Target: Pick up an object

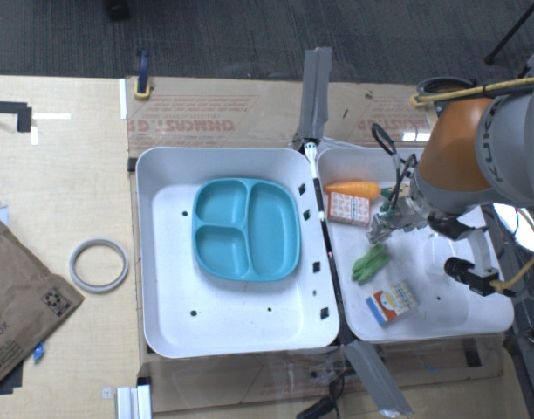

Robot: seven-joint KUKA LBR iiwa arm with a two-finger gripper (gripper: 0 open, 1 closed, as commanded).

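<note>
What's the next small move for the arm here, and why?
Probably lower straight down a little. The gripper hangs in the right bin, just above the green object, with the orange-white box beside it. Nothing shows between its jaws, so no object is picked yet.

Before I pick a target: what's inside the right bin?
In the right bin: an orange carrot, a red-and-white packet, a green vegetable and a small card. The arm covers the bin's upper right.
</note>
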